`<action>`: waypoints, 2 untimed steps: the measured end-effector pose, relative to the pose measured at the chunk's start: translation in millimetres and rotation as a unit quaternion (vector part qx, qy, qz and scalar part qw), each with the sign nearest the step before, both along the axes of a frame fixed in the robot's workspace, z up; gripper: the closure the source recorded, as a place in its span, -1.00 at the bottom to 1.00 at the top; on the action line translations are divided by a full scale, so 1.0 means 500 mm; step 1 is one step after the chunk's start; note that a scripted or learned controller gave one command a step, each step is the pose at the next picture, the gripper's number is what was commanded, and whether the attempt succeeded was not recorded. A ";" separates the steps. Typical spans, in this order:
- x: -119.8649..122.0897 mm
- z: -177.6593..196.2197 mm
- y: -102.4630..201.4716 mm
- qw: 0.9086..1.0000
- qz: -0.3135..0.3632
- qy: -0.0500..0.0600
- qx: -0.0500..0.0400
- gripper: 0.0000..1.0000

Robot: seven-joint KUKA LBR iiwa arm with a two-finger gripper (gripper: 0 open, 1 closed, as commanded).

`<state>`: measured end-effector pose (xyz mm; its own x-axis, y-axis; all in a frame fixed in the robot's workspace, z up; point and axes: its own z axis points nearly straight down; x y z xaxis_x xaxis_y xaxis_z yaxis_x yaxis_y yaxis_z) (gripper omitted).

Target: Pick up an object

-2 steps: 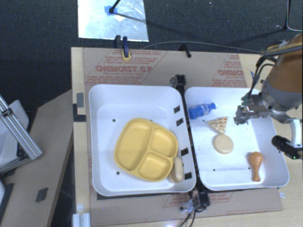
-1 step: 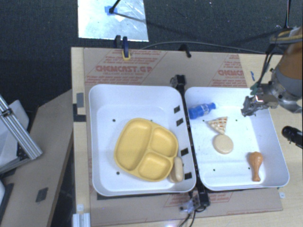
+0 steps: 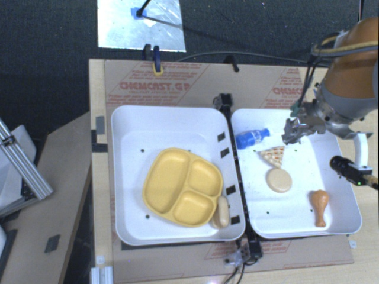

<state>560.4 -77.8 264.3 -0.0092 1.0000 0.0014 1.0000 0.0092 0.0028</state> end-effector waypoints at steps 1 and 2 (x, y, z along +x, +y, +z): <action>0.009 -0.011 0.100 1.000 0.000 0.001 0.000 1.00; -0.023 -0.021 0.193 1.000 0.000 0.001 0.000 1.00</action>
